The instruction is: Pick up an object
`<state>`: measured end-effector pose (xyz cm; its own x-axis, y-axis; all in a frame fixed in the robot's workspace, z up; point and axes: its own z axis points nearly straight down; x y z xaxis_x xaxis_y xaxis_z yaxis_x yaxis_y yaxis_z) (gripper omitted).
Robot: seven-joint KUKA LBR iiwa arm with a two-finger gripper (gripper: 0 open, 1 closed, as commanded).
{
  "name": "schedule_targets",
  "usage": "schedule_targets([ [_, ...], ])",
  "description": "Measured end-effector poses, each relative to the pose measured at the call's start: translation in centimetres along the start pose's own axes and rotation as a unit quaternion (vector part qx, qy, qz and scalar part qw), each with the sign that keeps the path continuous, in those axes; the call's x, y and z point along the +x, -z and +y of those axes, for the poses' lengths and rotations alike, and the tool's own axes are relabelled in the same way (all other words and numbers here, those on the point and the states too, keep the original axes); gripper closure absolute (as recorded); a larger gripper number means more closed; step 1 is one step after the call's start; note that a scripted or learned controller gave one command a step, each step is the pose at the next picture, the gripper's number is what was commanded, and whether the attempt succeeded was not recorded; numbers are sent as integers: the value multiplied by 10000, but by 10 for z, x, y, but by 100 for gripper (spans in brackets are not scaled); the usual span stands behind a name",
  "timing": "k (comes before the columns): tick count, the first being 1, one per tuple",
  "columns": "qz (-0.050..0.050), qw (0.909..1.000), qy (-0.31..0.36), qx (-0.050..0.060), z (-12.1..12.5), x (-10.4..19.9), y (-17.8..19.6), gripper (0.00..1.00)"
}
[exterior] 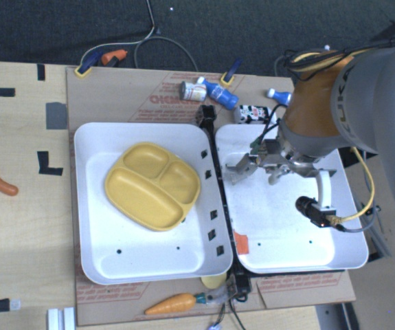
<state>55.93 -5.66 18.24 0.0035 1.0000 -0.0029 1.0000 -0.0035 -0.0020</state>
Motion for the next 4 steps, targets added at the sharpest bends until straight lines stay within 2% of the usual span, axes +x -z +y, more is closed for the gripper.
schedule_targets([
  [1, 15, 10000, 0, 22, -73, -15, 1, 0],
  [2, 13, 10000, 36, -22, -7, -3, 1, 0],
  [3, 0, 10000, -3, -25, -38, -42, -101, 0],
  [4, 7, 10000, 35, -37, 30, -36, -71, 0],
])
